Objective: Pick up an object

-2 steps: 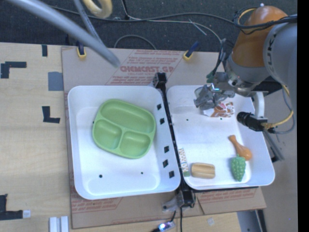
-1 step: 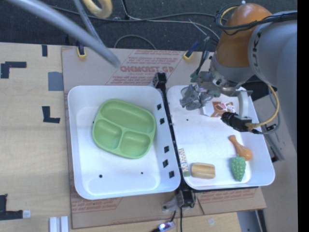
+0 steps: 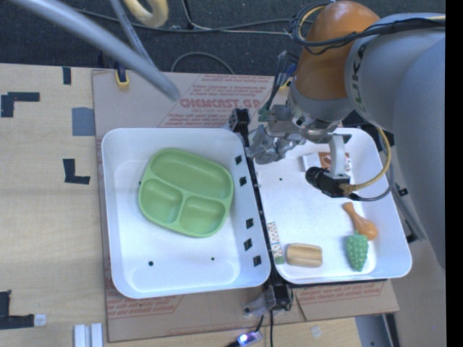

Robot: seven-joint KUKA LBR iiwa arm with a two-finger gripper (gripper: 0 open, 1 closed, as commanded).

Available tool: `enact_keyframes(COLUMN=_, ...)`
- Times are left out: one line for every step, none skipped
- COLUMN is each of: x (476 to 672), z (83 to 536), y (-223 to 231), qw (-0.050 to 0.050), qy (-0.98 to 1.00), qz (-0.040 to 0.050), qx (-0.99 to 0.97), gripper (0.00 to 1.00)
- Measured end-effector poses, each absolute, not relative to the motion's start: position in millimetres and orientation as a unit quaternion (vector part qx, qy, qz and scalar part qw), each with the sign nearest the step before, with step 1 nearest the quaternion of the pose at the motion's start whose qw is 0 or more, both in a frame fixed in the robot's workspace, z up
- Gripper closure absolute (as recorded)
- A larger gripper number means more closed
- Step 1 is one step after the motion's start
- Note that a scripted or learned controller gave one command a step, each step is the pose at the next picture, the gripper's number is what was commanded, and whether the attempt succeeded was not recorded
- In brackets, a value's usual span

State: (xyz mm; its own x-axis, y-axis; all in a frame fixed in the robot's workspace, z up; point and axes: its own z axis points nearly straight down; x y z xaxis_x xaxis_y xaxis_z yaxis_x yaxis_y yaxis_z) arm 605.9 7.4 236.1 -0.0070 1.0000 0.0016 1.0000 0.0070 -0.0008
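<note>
We watched the gripper (image 3: 269, 149) hang over the right bin (image 3: 318, 212) at its ten o'clock corner, and could not tell its state. The search step seemed under way. Toward five o'clock lay a bread roll (image 3: 303, 254), a green grape bunch (image 3: 356, 251) and an orange drumstick (image 3: 359, 221); next would come a descent onto one.

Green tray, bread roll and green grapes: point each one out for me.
Green tray (image 3: 187, 192), camera view, on its middle ridge.
Bread roll (image 3: 304, 255), camera view, on its top side.
Green grapes (image 3: 356, 251), camera view, on the middle of the bunch.
</note>
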Motion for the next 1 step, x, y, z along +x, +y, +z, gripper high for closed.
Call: enact_keyframes(x=615.7, z=239.0, y=57.8, qw=0.001, qy=-0.709, qz=0.0004, qx=-0.705, gripper=1.00)
